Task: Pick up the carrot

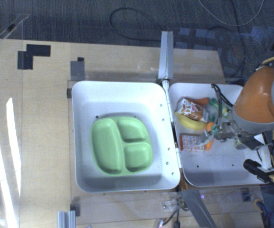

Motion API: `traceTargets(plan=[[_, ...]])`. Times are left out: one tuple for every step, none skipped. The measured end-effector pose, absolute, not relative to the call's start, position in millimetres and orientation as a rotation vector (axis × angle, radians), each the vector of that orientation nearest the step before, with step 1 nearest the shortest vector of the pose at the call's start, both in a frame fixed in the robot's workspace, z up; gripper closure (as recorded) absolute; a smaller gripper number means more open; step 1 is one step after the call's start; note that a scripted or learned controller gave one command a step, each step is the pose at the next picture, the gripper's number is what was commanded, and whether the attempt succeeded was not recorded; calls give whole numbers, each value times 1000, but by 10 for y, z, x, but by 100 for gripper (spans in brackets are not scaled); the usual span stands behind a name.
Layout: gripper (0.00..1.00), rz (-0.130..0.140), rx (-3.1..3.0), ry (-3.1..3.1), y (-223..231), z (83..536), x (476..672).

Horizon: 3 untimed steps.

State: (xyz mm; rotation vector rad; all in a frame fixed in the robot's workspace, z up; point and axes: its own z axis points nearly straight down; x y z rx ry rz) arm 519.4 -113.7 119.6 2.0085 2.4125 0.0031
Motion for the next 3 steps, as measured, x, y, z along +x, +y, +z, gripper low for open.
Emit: traceTargets(plan=[[0, 17, 1817, 2555, -1395, 912, 5384], [100, 21, 1807, 2543, -1412, 1045, 5421], [100, 3, 1901, 2495, -1167, 2121, 6051]])
